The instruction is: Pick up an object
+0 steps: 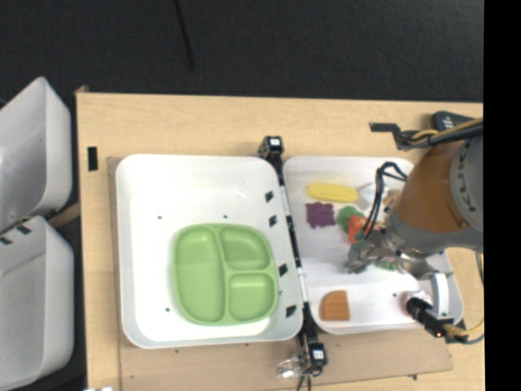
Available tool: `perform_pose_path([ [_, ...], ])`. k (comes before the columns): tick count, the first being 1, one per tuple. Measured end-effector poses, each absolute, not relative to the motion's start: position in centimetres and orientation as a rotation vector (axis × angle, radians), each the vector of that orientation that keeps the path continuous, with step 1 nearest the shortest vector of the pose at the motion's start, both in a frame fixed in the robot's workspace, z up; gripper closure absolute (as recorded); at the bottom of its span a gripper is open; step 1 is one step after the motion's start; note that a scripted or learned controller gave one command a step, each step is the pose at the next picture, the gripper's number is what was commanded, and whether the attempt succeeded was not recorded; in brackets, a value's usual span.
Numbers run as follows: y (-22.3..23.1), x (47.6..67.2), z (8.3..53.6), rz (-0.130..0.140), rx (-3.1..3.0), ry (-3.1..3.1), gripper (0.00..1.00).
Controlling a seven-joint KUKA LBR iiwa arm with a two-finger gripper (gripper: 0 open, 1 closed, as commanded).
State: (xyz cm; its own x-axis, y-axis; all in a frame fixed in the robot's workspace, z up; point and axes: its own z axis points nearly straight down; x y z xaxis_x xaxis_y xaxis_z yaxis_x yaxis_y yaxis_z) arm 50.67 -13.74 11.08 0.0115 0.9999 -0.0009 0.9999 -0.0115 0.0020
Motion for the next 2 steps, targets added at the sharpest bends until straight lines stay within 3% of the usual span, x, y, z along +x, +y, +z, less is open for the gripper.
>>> perform_pose_path([
  [2,-13.2,50.1,21.2,0.004,2.215,2.220,1.00],
])
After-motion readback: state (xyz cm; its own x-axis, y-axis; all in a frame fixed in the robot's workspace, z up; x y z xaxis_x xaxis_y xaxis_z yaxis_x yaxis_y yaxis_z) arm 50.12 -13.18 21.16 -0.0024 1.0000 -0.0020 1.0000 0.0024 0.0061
